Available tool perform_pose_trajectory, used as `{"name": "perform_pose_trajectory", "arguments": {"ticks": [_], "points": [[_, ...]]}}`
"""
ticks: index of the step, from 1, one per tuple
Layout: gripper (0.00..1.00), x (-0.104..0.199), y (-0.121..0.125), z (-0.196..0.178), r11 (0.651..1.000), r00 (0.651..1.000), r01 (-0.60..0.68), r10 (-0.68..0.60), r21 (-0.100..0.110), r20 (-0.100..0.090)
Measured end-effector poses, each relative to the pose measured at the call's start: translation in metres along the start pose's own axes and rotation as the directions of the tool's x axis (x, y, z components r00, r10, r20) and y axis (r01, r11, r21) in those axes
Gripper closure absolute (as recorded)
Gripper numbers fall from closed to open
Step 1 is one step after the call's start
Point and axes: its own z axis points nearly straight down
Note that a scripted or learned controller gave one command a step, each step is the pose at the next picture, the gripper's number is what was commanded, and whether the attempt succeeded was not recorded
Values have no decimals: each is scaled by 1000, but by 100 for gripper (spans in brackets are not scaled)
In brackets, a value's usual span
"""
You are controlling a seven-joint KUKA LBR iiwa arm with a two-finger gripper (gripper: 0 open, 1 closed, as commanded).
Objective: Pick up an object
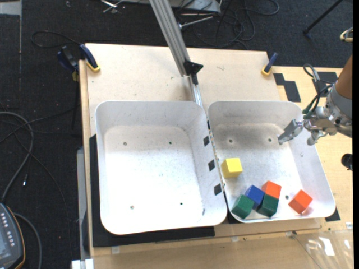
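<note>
Camera view. Gripper (300, 132), fingers apart and holding nothing, hovers over the right bin (247, 110) near its far right wall. Blocks lie toward the near wall: yellow block (232, 167) apart, others clustered. Best target is the yellow block: approach vertically, straddle opposite faces. No legible writing.

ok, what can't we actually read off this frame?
- Gripper: small and slightly blurred in the camera view; finger state can't be judged.
- Arm: cut off by the right edge above the wrist.
- Blue cube: partly covered by the green cubes in front.
- Far-side faces of the cubes face away from the camera.
</note>
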Motion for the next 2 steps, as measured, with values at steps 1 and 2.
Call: {"name": "perform_pose_trajectory", "arguments": {"ticks": [1,2], "points": [[0,55,-9,99,1000,1000,4,-4,8,-4],[0,-20,28,105,1000,1000,-6,6,-3,5]]}}
